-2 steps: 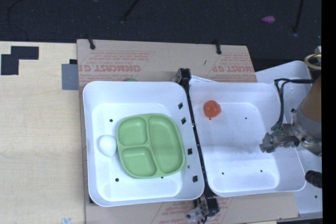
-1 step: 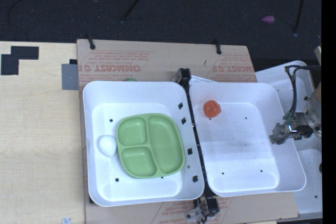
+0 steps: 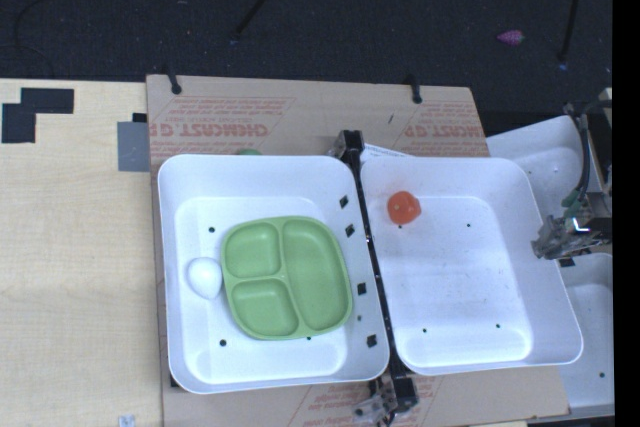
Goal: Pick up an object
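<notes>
We see the jaws (image 3: 568, 237) at the right rim of the right bin (image 3: 470, 345), low over its outer wall, and nothing lies between them. The picture is too small and too blurred there, so we cannot tell whether they stand apart or together. The nearest thing to take is the small orange-red ball (image 3: 404, 207): it rests on the floor of the same bin, near its upper-left corner, well apart from the jaws — to their left and a little farther up in the view. It is round, so it has no long axis, and we judge that any turn of the wrist will serve. The other things lie farther to the left of the jaws, in the left bin (image 3: 260, 370) beyond the middle divider: a green divided plate (image 3: 285, 277) and, touching its left edge, a white egg-like object (image 3: 205, 277). So the coming move — as we judge it — is a reach leftward across the bin floor, then a descent over the ball.
</notes>
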You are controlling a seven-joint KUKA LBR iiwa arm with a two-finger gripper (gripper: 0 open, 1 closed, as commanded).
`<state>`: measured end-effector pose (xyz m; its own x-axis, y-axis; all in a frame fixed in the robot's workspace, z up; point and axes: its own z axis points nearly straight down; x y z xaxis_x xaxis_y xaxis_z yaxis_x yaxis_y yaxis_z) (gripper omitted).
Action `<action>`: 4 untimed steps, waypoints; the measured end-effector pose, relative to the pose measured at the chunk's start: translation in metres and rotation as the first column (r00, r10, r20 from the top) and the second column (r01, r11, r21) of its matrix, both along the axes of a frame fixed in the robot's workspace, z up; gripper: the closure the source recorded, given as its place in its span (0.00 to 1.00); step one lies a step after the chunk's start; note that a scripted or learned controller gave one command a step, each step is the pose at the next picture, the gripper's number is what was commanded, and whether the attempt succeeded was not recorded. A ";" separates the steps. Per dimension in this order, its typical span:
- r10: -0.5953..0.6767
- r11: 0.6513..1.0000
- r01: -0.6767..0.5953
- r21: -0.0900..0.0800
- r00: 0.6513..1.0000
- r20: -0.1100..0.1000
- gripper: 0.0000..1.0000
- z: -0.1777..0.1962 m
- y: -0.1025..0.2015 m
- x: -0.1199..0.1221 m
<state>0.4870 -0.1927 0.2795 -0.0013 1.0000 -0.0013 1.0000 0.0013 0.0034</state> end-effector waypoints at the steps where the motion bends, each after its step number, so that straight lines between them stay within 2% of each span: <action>1: 0.003 1.000 -0.003 0.004 1.000 -0.007 1.00 -0.016 0.050 0.015; 2: 0.004 1.000 -0.004 0.004 1.000 -0.006 1.00 -0.013 0.105 0.021; 4: 0.002 1.000 -0.002 0.003 1.000 -0.009 1.00 -0.036 0.199 0.027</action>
